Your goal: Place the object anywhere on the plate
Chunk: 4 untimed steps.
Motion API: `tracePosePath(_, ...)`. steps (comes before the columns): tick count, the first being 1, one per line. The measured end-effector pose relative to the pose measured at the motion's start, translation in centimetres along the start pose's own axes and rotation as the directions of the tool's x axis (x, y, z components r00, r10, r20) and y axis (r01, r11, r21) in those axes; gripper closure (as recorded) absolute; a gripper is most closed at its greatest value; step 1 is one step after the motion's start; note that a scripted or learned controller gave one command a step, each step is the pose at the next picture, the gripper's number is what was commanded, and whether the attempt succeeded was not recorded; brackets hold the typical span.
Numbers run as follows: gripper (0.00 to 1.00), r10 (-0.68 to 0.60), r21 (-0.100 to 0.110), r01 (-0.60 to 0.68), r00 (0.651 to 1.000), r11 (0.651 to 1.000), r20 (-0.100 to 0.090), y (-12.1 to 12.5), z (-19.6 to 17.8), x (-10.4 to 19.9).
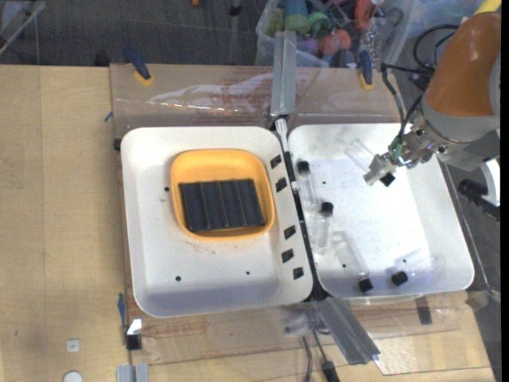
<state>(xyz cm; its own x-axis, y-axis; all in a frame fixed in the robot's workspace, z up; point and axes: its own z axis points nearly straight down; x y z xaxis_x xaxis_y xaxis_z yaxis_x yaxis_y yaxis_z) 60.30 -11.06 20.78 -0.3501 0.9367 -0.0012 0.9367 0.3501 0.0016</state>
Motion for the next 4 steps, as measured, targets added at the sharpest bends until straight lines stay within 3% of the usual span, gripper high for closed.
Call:
tracePosePath(1,1.0,-0.169,-0.001,0.169,0.986,0.986,0.001,4.3,1.5,0.6)
tracePosePath(2,1.0,-0.338,-0.002,0.338,0.941,0.941,0.002,7.5,1.2,1.8)
tracePosePath(3,1.0,-0.477,-0.003,0.477,0.879,0.879,0.002,8.1,-1.3,4.4)
tracePosePath(4,0.0,-0.477,-0.003,0.477,0.879,0.879,0.002,8.1,-1.3,4.4)
